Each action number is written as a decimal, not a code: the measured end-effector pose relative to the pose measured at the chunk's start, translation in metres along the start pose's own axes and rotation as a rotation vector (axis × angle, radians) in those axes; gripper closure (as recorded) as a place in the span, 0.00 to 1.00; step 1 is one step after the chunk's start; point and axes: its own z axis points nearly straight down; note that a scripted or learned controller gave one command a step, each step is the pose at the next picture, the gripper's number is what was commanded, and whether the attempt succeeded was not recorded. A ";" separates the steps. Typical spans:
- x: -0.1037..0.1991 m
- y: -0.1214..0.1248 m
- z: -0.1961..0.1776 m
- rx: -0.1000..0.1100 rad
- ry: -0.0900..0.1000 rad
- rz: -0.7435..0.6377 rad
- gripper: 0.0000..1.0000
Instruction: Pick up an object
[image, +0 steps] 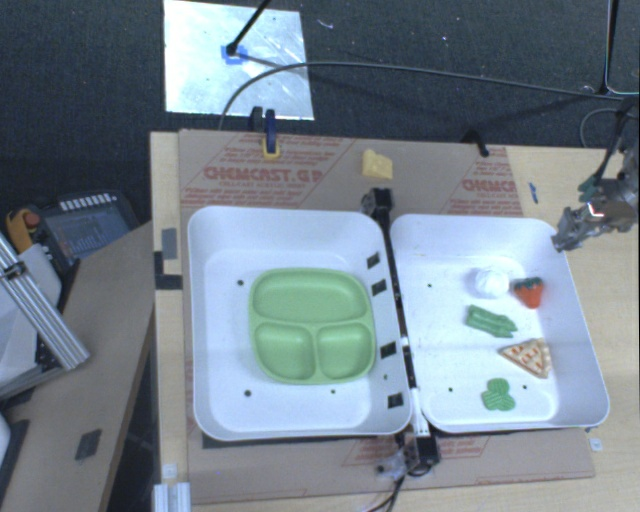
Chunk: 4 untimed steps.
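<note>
five small items lay in right bin (570, 330): white ball (491, 283), carrot (529, 291), green pod (490, 321), pizza slice (527, 356), green leaf (497, 396). gripper (585, 222) sat at bin's far right corner, grip state impossible to tell. risk: ball touching carrot, might roll away or crowd out clean grasp.

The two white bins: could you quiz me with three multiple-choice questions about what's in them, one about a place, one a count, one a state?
1. Where does the green divided plate lie?
A. left bin
B. right bin
C. on the cardboard behind the bins

2. How many small toy foods lie in the right bin?
A. two
B. five
C. eight

3. Where is the gripper now?
A. pressed onto the plate
B. at the right bin's far right corner, apart from the toys
C. over the left bin

Answers: 1 A, the plate sits mid left bin. 2 B, white piece, carrot, green pod, pizza slice, green sprig. 3 B, it sits at that corner.
</note>
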 end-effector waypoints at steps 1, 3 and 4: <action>0.049 0.011 0.012 0.005 0.003 -0.003 1.00; 0.138 0.013 0.029 0.005 0.004 -0.002 1.00; 0.185 0.008 0.040 0.006 0.003 -0.002 1.00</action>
